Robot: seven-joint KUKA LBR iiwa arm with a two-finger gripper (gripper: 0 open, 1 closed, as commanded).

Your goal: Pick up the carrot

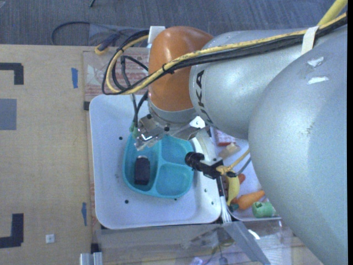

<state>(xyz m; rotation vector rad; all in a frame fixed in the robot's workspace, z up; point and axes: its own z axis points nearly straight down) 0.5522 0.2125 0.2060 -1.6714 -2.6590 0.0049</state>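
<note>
- Black lettering runs down the grey arm (231, 87) just right of its orange band (174, 68); it is seen at a steep angle and I cannot read it.
- No other writing is legible; blue tape strips (74, 77) and black corner marks (14, 73) sit on the worktop (44, 148) at left.
- The carrot (249, 199) lies in the right bin (242, 215), near its near edge, long axis running left-right with a slight tilt; the right end sits a little farther back. Which end is the tip I cannot tell.
- Just beside the carrot: a yellow banana (234, 187) on its left and a green item (263, 209) at its near right.
- The gripper (144, 138) hangs over the left bin (107, 164), above the far-left rim of a blue divided tray (165, 175); whether it is spread or pressed together I cannot tell.
- A black object (142, 170) lies in the tray's left compartment.
- The carrot is well apart from the gripper.
</note>
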